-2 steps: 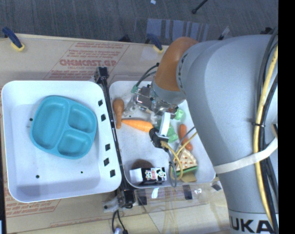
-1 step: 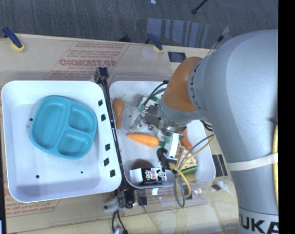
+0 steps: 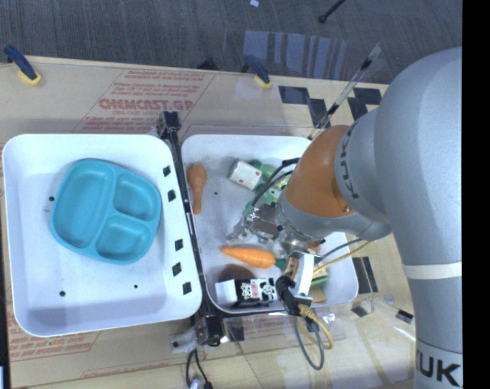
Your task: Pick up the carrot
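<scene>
Left bin has a blue 3-section plate. In the right bin, the carrot lies near the front, just beside the gripper. Can't tell its grip state.

The grey arm bends down, its end effector hanging low.

Even, fairly bright overhead light falls on the surface, and the two white bins come out pale and nearly washed out, with only soft shadows along their walls. The picture is slightly soft and grainy. The small items under the arm look dim and perhaps blurred.
</scene>
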`<state>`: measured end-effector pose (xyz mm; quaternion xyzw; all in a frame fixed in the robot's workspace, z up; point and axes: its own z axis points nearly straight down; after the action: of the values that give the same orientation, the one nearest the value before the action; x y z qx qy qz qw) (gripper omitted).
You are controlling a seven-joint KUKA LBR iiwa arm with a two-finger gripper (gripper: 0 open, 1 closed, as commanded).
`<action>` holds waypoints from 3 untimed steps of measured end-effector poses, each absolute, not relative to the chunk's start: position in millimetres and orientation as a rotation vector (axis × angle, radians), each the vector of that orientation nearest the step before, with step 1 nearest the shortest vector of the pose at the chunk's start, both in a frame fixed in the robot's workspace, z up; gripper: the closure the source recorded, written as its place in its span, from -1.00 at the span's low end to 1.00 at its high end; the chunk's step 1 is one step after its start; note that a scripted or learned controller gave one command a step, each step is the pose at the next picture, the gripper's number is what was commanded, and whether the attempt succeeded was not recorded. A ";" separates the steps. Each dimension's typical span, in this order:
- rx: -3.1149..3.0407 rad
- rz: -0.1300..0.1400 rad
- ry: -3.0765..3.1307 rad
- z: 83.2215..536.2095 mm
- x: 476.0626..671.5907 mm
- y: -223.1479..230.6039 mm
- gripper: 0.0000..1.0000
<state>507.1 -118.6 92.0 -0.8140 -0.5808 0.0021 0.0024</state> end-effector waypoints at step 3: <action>-2.261 -0.004 -2.223 107.5 557.7 -158.6 -1.00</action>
<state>557.7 -158.6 107.5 -0.7130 -0.7010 -0.0012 -0.0145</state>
